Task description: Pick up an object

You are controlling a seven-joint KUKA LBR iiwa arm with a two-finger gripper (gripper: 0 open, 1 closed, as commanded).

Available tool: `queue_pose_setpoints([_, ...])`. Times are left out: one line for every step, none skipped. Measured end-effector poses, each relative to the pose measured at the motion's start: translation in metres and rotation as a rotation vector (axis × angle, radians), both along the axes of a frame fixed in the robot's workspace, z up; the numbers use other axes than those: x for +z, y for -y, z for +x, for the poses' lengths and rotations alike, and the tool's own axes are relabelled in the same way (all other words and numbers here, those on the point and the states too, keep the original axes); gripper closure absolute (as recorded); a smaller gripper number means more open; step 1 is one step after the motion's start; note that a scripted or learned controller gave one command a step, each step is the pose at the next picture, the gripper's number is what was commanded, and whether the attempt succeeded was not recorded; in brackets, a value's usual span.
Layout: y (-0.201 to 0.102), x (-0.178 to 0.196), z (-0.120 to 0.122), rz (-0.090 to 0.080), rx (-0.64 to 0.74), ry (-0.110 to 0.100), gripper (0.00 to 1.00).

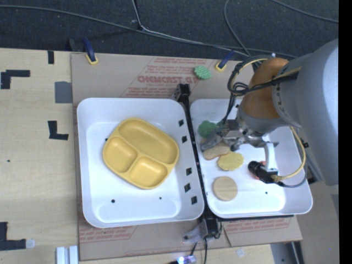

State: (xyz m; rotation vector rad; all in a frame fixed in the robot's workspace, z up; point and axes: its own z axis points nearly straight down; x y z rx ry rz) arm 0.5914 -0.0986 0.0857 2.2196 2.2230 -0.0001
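Low over the right bin point(291, 202), the pincer point(220, 142) hung at the end of the grey arm point(308, 87), reaching in from the right with its orange band point(264, 89) just behind the wrist. Its tips sat among a small cluster of toy food near the bin's left wall, and from above it could not be told whether they were spread or pressed together, nor whether anything lay between them.

Nearest to the tips were a green round piece point(207, 128), just up and to the left, and a tan flat piece point(214, 152), just below, seemingly touching or almost touching the metal. A yellow lumpy piece point(230, 161) lay just beside the tan one, and a round wooden disc point(225, 188) sat a little further toward the near rim. The likeliest target seemed to be the tan or the green piece, since the arm had been brought down right over them.

A yellow divided plate point(141, 153) rested in the left bin point(93, 202), well apart, and a green dotted scrap point(202, 72) lay on the cardboard point(159, 81) beyond both bins.
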Motion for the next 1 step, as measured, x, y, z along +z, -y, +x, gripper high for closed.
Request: queue_pose_setpoints([0.0017, 0.0141, 0.0026, -0.003, -0.001, 0.008, 1.0])
